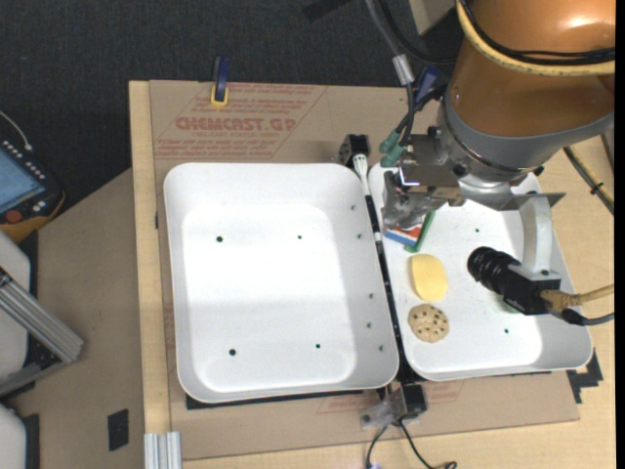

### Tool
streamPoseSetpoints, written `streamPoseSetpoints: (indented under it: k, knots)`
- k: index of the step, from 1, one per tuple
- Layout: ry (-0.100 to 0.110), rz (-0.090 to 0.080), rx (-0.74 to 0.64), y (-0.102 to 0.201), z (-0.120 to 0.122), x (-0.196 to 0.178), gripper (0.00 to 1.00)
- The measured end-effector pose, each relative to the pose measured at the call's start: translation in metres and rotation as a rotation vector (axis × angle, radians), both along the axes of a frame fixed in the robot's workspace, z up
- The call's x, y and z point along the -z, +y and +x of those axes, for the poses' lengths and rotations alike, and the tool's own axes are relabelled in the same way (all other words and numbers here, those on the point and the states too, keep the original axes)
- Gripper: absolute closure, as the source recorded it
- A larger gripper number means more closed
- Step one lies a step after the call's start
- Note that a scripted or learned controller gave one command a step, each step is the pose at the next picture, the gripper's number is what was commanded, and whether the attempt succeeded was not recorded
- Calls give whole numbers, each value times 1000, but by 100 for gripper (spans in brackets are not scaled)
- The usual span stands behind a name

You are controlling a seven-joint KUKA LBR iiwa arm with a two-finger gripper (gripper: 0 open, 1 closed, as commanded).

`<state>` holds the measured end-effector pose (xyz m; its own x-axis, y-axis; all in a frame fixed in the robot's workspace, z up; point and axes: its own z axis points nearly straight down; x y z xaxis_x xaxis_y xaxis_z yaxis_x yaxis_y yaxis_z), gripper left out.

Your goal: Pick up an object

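While cardboard sheet [244,113] is showing red "CHEMCAST" print, gripper [405,215] is hovering over right bin [547,345]; grip state unclear, arm hiding it.

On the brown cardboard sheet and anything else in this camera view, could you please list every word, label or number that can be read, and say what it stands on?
"CHEMCAST G.P": red print on the brown cardboard sheet behind the left white plastic bin; the last letters are faint, so that reading is unsure.
A line of smaller red print above it on the same sheet: too small to read.
The blue-lit screen at the left edge: blurred, nothing legible.
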<state>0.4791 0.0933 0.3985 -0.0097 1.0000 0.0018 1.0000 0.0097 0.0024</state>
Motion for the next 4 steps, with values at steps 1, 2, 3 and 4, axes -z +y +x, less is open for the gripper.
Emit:
streamPoseSetpoints:
  k: [1,2,3,4]
  knots:
    - [8,-3,15,-57,0,36,100]
    - [0,-2,9,-54,1,24,100]
    - [-2,-3,9,-54,2,13,100]
    - [-4,-3,9,-54,2,3,100]
